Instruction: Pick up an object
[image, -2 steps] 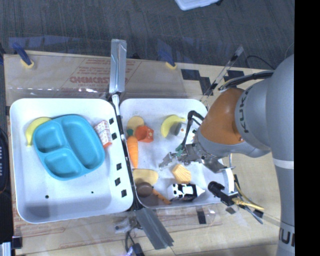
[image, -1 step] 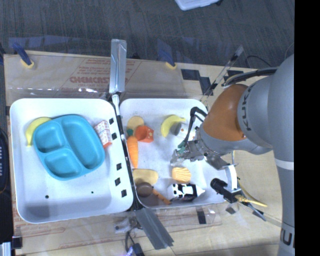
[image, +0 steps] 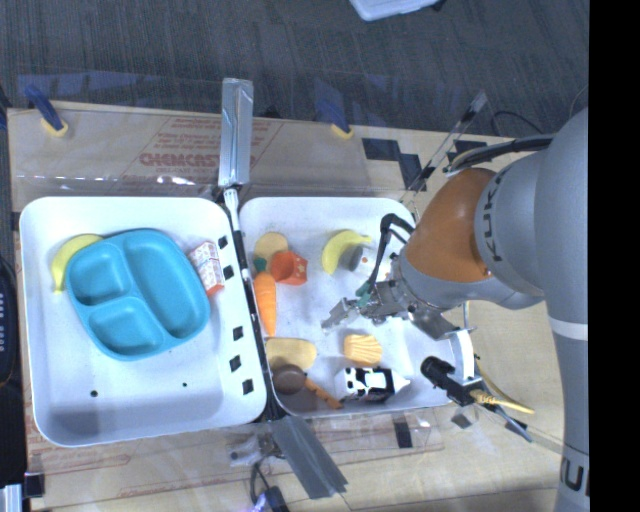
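arm's wrist hides part of the right bin (image: 300, 212); gripper (image: 345, 310) fingers apart over it, clamping nothing; two bananas (image: 343, 250)

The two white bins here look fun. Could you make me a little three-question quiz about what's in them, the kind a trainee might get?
1. True or false: the blue tray lies in the left bin.
2. Which bin is the tool over? A) left B) right C) neither
3. Fill in: the carrot lies along the right bin's ______ wall.

Key:
1. True. A yellow banana pokes out at the tray's upper left.
2. B. The tool is above the bin floor between the carrot and a ridged yellow piece.
3. Left, beside the divider between the bins.
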